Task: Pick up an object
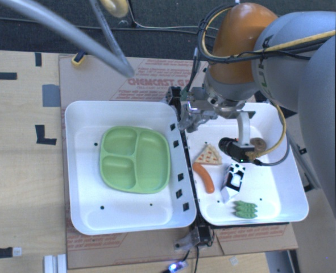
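Note:
My gripper point(186, 120) hangs low over the far left corner of the right bin point(287, 209), close to the wall between the two bins. Nothing shows between its fingers. In the right bin lie a tan wedge like a pizza slice point(210, 155), an orange sausage point(204, 177), a white block with black marks point(234, 178) and a small green bumpy piece point(245, 210). A brown round piece point(258, 145) sits partly hidden further right. The wedge is just in front of the gripper, a short way apart from it.
The left bin point(79, 152) holds a light green divided plate point(135, 158). The bulky grey arm with its orange band point(241, 33) covers the far right of the right bin. A grey pole point(71, 24) slants across the top left above the bench.

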Controlling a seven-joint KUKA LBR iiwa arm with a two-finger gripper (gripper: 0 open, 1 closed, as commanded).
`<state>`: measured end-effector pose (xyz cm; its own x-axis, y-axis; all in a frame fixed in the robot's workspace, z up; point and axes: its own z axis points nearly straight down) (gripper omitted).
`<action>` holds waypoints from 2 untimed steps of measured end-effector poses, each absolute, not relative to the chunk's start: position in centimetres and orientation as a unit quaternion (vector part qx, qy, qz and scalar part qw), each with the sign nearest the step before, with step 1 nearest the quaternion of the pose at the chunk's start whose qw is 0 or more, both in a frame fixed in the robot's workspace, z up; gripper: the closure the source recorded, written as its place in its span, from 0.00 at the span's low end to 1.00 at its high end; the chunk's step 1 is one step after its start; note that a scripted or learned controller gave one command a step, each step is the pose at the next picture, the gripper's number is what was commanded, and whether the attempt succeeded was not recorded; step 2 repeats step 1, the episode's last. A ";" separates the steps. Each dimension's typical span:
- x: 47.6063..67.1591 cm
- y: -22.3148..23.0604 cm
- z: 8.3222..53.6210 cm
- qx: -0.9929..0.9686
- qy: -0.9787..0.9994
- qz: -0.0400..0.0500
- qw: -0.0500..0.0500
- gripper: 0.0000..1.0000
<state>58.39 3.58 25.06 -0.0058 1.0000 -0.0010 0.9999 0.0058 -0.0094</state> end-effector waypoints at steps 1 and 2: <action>57.0 8.0 24.1 -0.705 -0.709 0.004 0.003 1.00; 57.0 8.0 24.1 -0.705 -0.709 0.004 0.003 1.00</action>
